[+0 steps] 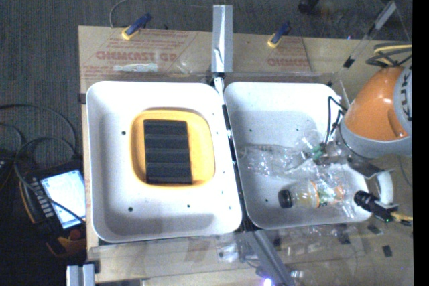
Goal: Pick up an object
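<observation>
From above, the left bin [107, 211] holds a yellow tray [204, 151] with a black ridged block [167, 151] lying in it. In the right bin [268, 110], a clear bottle [312, 195] with a dark cap lies on its side near the front wall, beside crumpled clear plastic [275, 159] that is hard to make out. The orange arm [379, 114] covers the bin's right side. The gripper [322, 155] is mostly hidden there, and I cannot tell its state.
</observation>
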